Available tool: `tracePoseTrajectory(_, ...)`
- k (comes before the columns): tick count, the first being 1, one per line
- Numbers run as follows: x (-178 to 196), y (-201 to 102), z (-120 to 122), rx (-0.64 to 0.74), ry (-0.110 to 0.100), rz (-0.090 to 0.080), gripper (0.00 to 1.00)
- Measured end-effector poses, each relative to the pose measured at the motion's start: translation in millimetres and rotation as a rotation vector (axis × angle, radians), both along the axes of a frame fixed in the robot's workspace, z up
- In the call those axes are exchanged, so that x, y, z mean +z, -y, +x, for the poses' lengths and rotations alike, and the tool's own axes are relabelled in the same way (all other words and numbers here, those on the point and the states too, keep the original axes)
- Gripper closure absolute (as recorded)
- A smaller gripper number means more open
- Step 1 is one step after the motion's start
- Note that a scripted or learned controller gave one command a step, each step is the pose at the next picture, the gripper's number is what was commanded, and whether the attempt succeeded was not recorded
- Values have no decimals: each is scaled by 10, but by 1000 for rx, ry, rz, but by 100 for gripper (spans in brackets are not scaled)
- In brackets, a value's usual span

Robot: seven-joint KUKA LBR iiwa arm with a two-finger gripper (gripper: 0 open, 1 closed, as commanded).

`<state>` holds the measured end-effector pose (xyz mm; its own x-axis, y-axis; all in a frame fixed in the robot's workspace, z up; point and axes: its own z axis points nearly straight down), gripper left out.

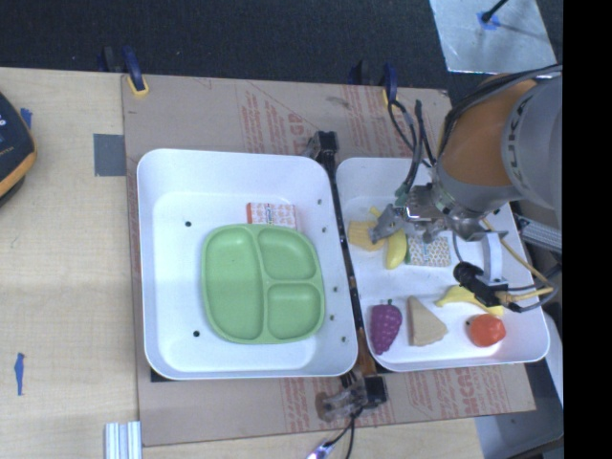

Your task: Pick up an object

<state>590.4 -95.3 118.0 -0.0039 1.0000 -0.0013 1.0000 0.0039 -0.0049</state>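
Pincer [395,220] low in right bin [535,352], fingers' state unclear, yellow toy [395,251] just below it, grapes [385,325], wedge [425,322], tomato [487,330] further below, green tray [261,283] well left

A divided tray [260,283] lay in my left bin [153,256]; grapes [385,325], a wedge [425,322] and a tomato [487,330] lined the right bin's [459,357] near edge.

The arm [521,151] is a thick grey cylinder with a broad orange band, black cables looping beside it, ending in a small metallic grey wrist block.
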Motion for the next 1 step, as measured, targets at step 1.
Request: tracePoseTrajectory(1,-193,230,318,1,13,3,0)
